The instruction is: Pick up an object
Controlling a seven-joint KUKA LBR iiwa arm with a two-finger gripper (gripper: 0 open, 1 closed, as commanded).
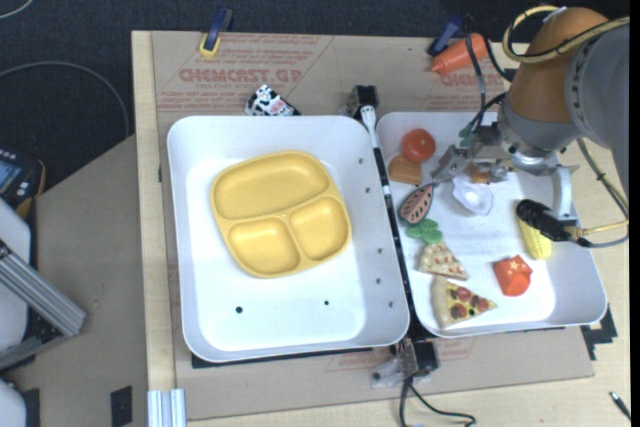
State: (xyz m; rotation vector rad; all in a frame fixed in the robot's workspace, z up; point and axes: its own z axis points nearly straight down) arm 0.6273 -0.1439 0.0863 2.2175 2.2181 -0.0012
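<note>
Gripper [470, 177] hovers, perhaps touching, over white object [473, 198].

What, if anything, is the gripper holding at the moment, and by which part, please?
It cannot be told. The gripper sits low in the right white bin, just above a small white object, but no grasp is visible.

A single fixed camera looks down at a slant from above the bench [300, 55], far enough to take in both white bins: the left bin [200, 315] mid-frame, the right bin [580, 300] toward the right edge.
</note>
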